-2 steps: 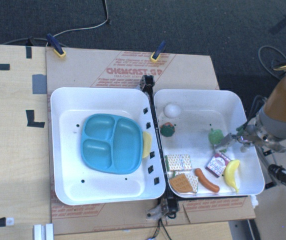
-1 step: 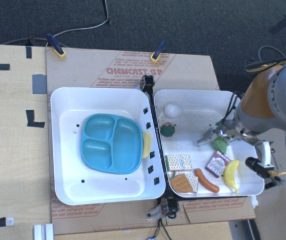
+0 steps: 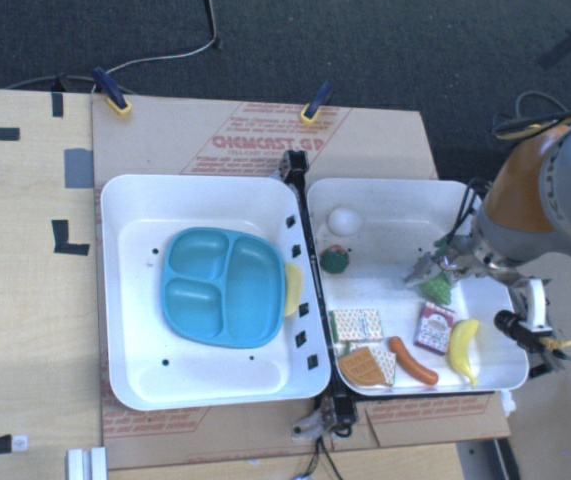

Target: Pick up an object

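While our tool (image 3: pixel 433 271) sits low in the right bin (image 3: pixel 385 193), just above the green object (image 3: pixel 437 290), we cannot tell whether it is spread or pinching. Nothing looks lifted yet, so the grasp and the raise remain.

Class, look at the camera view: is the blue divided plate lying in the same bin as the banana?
No: the blue divided plate lies in the left bin, while the banana lies in the right bin.
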You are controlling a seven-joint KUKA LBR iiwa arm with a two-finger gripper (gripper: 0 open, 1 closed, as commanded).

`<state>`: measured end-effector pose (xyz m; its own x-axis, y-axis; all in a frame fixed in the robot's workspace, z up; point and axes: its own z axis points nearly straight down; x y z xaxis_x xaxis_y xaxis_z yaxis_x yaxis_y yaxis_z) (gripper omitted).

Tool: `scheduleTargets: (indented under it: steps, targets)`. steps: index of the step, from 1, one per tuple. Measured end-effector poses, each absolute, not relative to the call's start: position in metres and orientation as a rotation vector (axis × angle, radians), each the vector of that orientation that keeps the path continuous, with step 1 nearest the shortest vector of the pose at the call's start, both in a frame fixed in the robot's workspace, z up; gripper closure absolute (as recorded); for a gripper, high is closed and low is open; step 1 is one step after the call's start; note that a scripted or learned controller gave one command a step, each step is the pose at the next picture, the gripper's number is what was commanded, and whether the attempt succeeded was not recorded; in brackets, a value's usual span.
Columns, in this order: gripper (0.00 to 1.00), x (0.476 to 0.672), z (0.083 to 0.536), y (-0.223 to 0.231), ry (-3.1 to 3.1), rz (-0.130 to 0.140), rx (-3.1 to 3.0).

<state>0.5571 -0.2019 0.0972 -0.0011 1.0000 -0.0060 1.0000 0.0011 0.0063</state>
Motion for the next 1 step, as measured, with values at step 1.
scheduleTargets:
  steps: [1]
  targets:
    - [1.00,0.5513,0.1660,-0.1190,2.224,0.001,2.219]
